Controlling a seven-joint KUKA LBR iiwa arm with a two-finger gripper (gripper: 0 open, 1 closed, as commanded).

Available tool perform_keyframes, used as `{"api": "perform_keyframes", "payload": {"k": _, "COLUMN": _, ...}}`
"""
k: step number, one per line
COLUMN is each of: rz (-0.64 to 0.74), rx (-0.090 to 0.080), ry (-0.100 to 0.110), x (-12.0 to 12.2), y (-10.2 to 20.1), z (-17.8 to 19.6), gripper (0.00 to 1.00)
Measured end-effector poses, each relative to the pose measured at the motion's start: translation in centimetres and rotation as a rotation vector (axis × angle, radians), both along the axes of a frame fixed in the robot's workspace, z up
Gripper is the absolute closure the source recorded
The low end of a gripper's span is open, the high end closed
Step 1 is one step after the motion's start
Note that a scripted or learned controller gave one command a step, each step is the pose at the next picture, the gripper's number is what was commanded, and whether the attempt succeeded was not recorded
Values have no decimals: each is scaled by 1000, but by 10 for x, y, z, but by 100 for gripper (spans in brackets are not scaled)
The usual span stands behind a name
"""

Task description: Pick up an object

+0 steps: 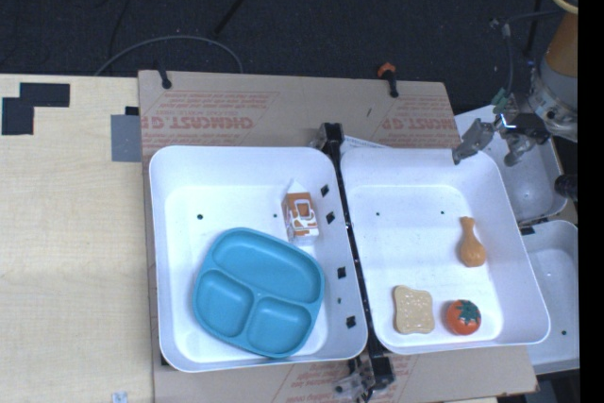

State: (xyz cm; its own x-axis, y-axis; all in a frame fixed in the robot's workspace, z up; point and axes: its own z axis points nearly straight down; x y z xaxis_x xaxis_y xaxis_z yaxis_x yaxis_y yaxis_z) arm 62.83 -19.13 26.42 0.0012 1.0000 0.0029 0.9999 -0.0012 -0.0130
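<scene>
While no object sits between the fingers, noted as candidates in right bin (491, 189): orange drumstick-shaped toy (470, 243) near the right wall, toast slice (413, 310) and tomato (462, 317) side by side at the front. Left bin (175, 193): blue divided plate (258, 292), small carton (300, 216) just behind it (upright). Gripper (494, 140) above right bin's far right corner, jaws spread apart, grasping nothing.
</scene>
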Motion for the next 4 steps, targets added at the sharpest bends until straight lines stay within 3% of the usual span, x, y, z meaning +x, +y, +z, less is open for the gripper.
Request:
{"api": "perform_keyframes", "payload": {"k": 1, "rz": 2, "rx": -2, "ry": -11, "x": 2, "y": 0, "z": 6, "gripper": 0}}
{"api": "perform_keyframes", "payload": {"k": 4, "rz": 0, "rx": -1, "ry": -5, "x": -11, "y": 11, "z": -173, "gripper": 0}}
